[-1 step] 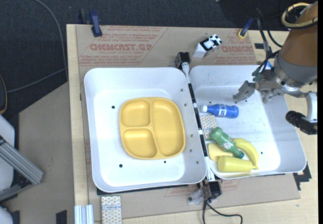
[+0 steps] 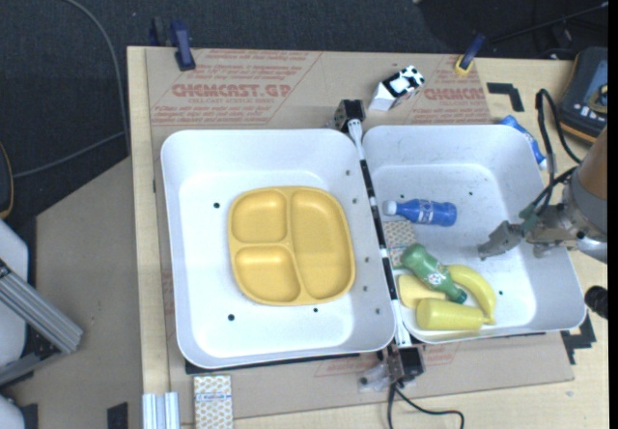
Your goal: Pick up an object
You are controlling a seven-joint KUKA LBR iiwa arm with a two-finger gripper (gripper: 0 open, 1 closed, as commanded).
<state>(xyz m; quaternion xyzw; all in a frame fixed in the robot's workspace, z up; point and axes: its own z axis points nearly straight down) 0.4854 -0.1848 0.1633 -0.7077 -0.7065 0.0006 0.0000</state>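
Note:
The right bin (image 2: 454, 152) holds a small blue bottle (image 2: 425, 213) lying on its side near the left wall. A green bottle (image 2: 432, 272), a banana (image 2: 475, 284) and a yellow block-like item (image 2: 446, 316) are bunched in its front left corner. My gripper (image 2: 502, 237) reaches in from the right and hangs over the right half of this bin. It is to the right of the blue bottle and above and right of the banana, touching none of them. Nothing shows in its grasp.
A yellow divided plate (image 2: 290, 245) lies in the middle of the left bin (image 2: 193, 166). A small black-and-white object (image 2: 398, 86) sits on the cardboard behind the bins. Cables (image 2: 546, 132) run along the bench's right side.

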